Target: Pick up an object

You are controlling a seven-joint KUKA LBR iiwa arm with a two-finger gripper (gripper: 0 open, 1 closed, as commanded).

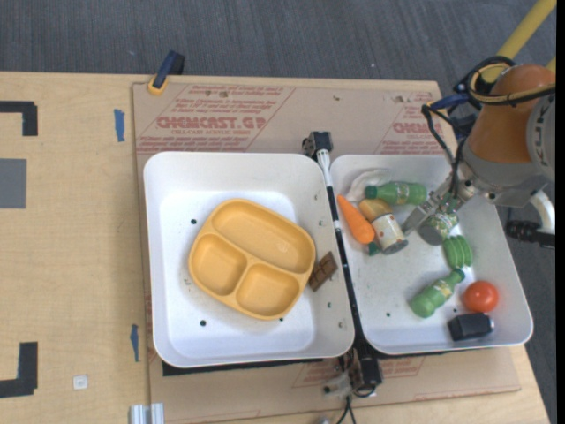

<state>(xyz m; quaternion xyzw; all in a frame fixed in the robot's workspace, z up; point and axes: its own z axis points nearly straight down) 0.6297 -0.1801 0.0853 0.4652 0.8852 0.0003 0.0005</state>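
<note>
The end effector (431, 222) hangs low in the right bin (516, 325), fingers spread around nothing, between a can (388, 233) and a green bottle (458, 253), near the bin's far edge.

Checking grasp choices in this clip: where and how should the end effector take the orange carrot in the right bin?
Grip the carrot across its thick middle, coming from above. It lies flat and slanted, tapering to one end, close to the bin's left wall. A small can sits against its right side, so close the fingers across its width, from upper right and lower left.
</note>
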